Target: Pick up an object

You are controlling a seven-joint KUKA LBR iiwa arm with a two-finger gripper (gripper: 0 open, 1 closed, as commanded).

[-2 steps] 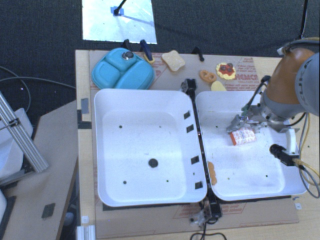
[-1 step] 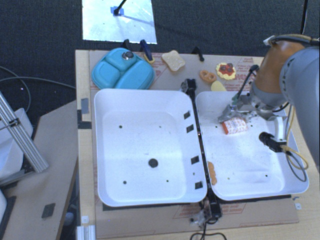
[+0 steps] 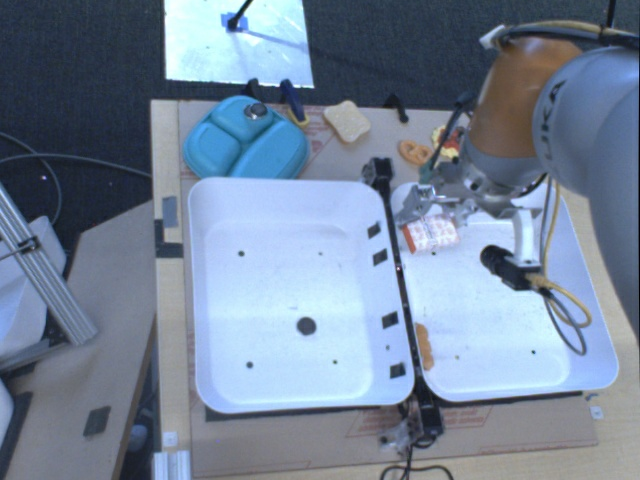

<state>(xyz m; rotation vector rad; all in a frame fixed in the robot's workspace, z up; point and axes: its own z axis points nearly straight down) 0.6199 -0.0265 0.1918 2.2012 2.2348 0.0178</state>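
1. A small red-and-white packet [image 3: 431,235] lies in the upper left of the right bin [image 3: 590,358], just under the gripper [image 3: 425,204].
2. Whether the gripper grasps it cannot be told.
3. The right bin also holds an orange piece [image 3: 424,346] by its left wall.
4. The left bin [image 3: 215,378] holds a small dark disc [image 3: 306,325].

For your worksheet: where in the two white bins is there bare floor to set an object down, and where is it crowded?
Left white bin: open floor all around a small dark disc. Right white bin: bare front floor; crowded at the back, where the gripper hangs by a red-and-white packet.
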